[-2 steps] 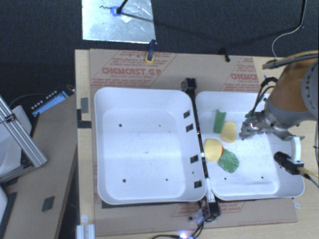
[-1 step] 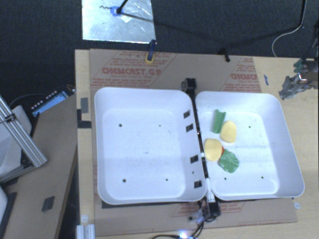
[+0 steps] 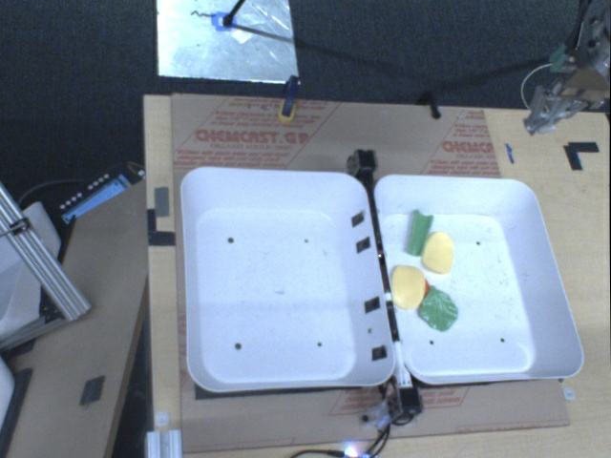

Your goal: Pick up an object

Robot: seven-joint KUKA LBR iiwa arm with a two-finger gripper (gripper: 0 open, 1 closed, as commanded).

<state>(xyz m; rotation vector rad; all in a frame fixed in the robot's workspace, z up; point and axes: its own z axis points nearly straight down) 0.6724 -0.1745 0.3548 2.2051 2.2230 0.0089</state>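
Gripper (image 3: 552,113) hung at far upper right, outside bins, well apart from objects. Four small pieces clustered in right bin (image 3: 535,256) near divider: green stick (image 3: 419,233), pale yellow piece (image 3: 438,253), yellow piece (image 3: 408,286), green leaf (image 3: 439,309). Finger state: cannot tell. Best approach, judged: descend over outermost piece, avoiding neighbours.

A single fixed camera looks down at a slant on the tan cardboard-topped counter (image 3: 239,127), its far edge toward twelve o'clock.
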